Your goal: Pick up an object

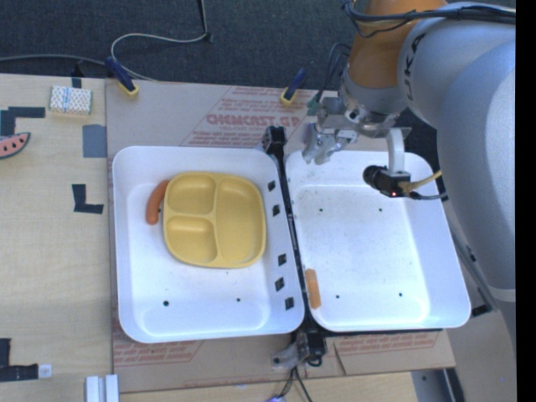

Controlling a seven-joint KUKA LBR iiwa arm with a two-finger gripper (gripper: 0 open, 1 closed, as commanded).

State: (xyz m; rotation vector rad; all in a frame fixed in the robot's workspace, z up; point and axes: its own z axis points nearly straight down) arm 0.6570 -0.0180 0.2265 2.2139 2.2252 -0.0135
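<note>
Over the right bin's (435, 308) far left corner: hovered, gripper (322, 145) (finger state impossible to tell); carrot (312, 289) near left.

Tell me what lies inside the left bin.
The left bin holds a yellow divided plate and an orange sausage-shaped piece touching the plate's left edge. Whatever may lie under the plate is covered.

Arm: 1 grey KUKA arm (469, 99) reaches in from the right, bulky link filling the right side.
Wrist: orange band (387, 23) up top, wrist pointing down and left.
Gripper: gripper (322, 145) hangs low at the upper middle, metallic, nothing visibly between its fingers.
</note>
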